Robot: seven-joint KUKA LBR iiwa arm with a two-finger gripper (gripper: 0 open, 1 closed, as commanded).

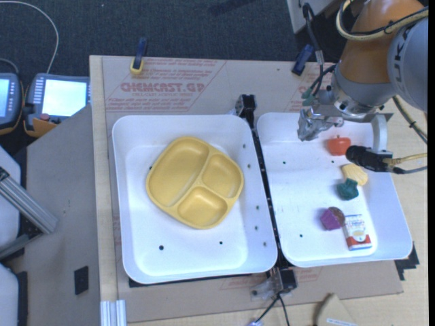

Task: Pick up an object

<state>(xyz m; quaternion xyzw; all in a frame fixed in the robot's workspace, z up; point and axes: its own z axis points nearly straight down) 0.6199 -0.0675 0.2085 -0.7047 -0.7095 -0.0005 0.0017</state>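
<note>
The gripper [311, 126] is seen over the far left part of the right bin [299, 202], hanging from the grey arm [380, 39] with its orange band that reaches in from the right. Its metal fingers point down toward the bin floor, but how far they are parted cannot be told from this slanted view, since they appear as a small, glinting cluster. Nothing is seen between them, and no object is touched by them; bare white floor lies beneath.

The objects are gathered along the right side of the same bin. A small orange piece [338, 145] lies just to the right of the gripper, apart from it. Nearer the camera, a pale yellow piece [355, 174] is partly covered by a black part of the arm's fittings [367, 158], so its outline is cut off. Just below it sits a dark green piece [348, 190]. Further forward, a purple piece [332, 218] lies beside a small red and white carton [357, 232], the two touching or nearly so. The exact shapes of these small things are hard to make out.

In the left bin [136, 182] a yellow divided plate [196, 181] with three compartments is set, tilted in plan. Both bins rest on a counter [170, 80] bearing red printed lettering.
</note>
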